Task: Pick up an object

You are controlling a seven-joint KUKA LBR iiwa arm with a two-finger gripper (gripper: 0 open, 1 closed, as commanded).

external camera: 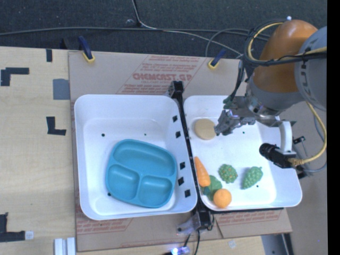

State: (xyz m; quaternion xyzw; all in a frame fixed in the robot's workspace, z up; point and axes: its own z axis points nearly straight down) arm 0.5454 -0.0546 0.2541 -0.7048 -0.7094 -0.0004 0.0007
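Note:
In the right bin point(281, 195) lie a tan round bun-like piece point(204, 129), a carrot point(201, 172), an orange ball point(222, 197), a green leafy piece point(213, 184), a broccoli floret point(228, 173) and a second green bumpy piece point(253, 177). My gripper point(223, 127) hangs over the far part of this bin, just right of the tan piece and touching or nearly touching its edge. Nothing shows between the fingers.
The left bin point(87, 121) holds a blue divided tray point(141, 172). A black divider point(181, 137) runs between the bins. Two clamps point(86, 51) point(214, 62) pin the cardboard at the back. Cables loop around the arm at the right.

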